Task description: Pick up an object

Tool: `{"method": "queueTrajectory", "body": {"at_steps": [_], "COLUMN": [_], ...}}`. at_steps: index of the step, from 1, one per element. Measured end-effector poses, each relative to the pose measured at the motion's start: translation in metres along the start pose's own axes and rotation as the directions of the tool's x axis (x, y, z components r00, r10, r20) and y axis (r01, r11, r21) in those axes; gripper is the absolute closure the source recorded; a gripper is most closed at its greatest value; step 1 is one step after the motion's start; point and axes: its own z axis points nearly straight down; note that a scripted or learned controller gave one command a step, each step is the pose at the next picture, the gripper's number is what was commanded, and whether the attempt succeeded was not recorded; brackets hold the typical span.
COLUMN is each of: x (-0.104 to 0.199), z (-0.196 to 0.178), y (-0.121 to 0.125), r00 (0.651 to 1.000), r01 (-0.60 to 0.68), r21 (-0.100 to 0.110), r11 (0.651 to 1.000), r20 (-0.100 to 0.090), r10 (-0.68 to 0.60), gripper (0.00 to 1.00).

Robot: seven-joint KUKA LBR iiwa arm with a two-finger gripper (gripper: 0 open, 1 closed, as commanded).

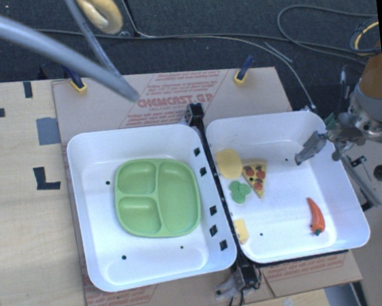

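Most of the arm (376,97) was cut off by the right side of the view, and only its orange band and grey wrist could be seen. The gripper (312,147) was seen at the right rim of the right bin (280,123), reaching left and slightly down over the upper right corner; whether it was spread or pressed together could not be told, because it appeared small and dark. Nothing was seen between its tips. Five small things were counted in that bin: one orange carrot (315,216) below the gripper, and, farther to its left, one pizza slice (256,176), one yellow round piece (229,163), one green piece (240,191) and one yellow block (241,230). One green divided plate (158,197) was lying in the left bin (89,195), well apart from the gripper.
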Motion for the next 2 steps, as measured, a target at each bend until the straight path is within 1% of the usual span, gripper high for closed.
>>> {"method": "queueTrajectory", "body": {"at_steps": [1, 2], "x": [0.0, -0.007], "z": [-0.007, 0.054], "y": [0.003, -0.001], "r00": [1.0, 1.0], "r01": [0.004, 0.003], "r21": [-0.012, -0.007], "r11": [1.0, 1.0], "r20": [0.003, 0.003], "r10": [-0.004, -0.003], "gripper": [0.0, 0.0]}}
